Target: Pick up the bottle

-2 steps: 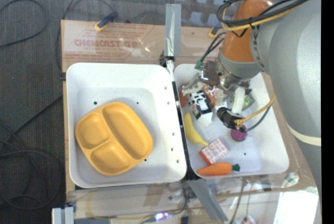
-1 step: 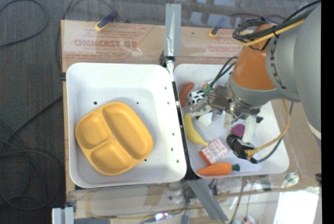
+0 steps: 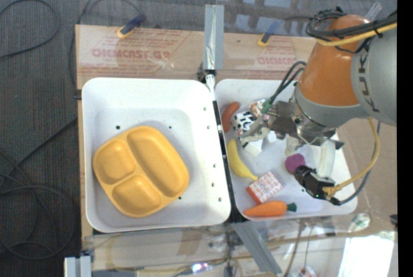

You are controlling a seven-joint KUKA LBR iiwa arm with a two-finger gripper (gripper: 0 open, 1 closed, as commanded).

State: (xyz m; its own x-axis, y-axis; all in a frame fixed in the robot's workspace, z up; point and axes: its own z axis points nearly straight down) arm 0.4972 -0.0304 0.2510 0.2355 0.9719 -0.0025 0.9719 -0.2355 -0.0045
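1. 2 shallow white bins sit side by side on the tabletop (image 3: 129, 50). The left bin (image 3: 103, 98) holds 1 yellow plate (image 3: 141, 169) with 3 compartments.
2. All the loose toys are in the right bin (image 3: 348, 201), which is likely why the arm leans in over that side.
3. What I take for the bottle (image 3: 244, 121) is the black-and-white cow-patterned piece near the upper left of the right bin, though I'm not sure of it at this angle.
4. It is crowded in, with 1 red sausage-like piece (image 3: 230, 112) just beside it and 1 banana (image 3: 240, 163) just below.
5. The pincer (image 3: 268, 124) hangs low just to the right of that cluster, close to the bottle. The wrist covers it, so I cannot tell whether it is spread or pressed together, and I see nothing held in it.
6. Also in that bin are 1 red-and-white box (image 3: 264, 186), 1 carrot (image 3: 266, 209) along the lower edge and 1 purple piece (image 3: 295, 161) near the arm.
7. My guess is that the neighbours will make it awkward to close on the bottle alone.
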